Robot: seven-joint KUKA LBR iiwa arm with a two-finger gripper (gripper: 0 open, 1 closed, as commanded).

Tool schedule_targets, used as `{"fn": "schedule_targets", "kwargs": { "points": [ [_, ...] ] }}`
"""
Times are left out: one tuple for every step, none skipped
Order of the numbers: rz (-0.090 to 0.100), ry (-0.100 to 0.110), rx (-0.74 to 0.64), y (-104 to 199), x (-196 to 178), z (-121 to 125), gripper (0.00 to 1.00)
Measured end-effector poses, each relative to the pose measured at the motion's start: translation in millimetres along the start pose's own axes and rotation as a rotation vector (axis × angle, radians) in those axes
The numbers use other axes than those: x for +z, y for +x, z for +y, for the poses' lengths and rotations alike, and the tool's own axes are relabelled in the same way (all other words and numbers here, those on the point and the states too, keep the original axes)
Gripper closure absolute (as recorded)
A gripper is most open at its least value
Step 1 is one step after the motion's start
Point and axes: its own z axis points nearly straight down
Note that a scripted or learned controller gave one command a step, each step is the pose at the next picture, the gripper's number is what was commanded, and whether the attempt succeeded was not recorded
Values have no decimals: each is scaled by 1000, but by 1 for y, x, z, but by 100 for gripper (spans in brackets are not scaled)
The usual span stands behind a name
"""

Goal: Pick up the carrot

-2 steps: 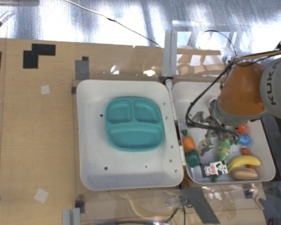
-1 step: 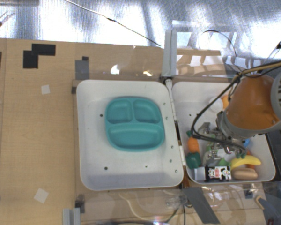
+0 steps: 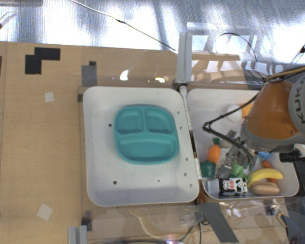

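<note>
We couldn't tell whether the two metal fingers were open or shut; the gripper [image 3: 233,159] sat low in the right-hand shallow white bin [image 3: 199,105], its tip lost among the clutter there. Nothing was visibly between the fingers, so we didn't count it as a grasp.

The small orange carrot with a green top [image 3: 214,152] lay near that bin's left wall, just beside the gripper on its left, resting on the bin floor. A green block-shaped toy [image 3: 209,169] sat just below it. A yellow plastic banana [image 3: 265,175] and a tan oval bread-like piece [image 3: 265,188] lay at the bin's lower right, with a small black-and-white printed box [image 3: 232,186] at the lower edge. The teal three-compartment plate [image 3: 146,134] sat in the left white bin [image 3: 99,151], well apart.

Our read: this was the approach-and-descend step, grasp not yet confirmed. The next move called for centring the fingers over the carrot's body, shifting toward the left wall, closing on it clear of the green toy, then lifting straight up.
</note>
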Motion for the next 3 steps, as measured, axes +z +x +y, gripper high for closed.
{"fn": "schedule_targets", "kwargs": {
  "points": [
    [-3,4,561,-25,1,16,0],
    [-2,-2,667,-85,2,29,0],
    [15,11,956,-125,5,52,0]
  ]
}}
